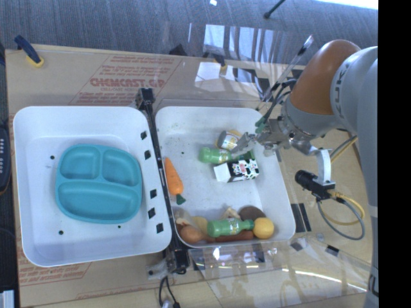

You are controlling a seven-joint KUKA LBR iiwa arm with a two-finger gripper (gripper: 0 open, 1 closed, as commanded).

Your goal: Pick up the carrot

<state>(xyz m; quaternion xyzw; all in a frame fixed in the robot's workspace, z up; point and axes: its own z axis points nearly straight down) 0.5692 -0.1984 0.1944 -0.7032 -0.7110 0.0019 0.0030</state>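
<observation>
A: Report the end effector position and state.

B: The two-finger gripper (247, 143) sits over the upper middle of the right-hand shallow white bin (277, 172), below the grey arm with the orange band (324, 82). Whether it is released or clenched cannot be told; the tip is too small and blurred against the items under it.

A: Locate the task item relative to the gripper.

B: The orange carrot with a green stem end (173, 178) lies well to the left of the gripper and a little lower, along the left wall of the same bin, stem end pointing down. It is apart from the gripper and touches no other item.

A: List items near the gripper.

B: A green plastic bottle (214, 154) lies just left of the gripper. A small black-and-white printed carton (236, 170) lies just below it. A pale round object (228, 138), too blurred to identify, sits just left of it and above the bottle.

A: Remaining contents?

B: A cluster of toy foods (225, 226) lies along the lower wall, well below the gripper. The left-hand white bin (26, 172) holds a teal divided plastic plate (99, 181), far left of the gripper.
</observation>
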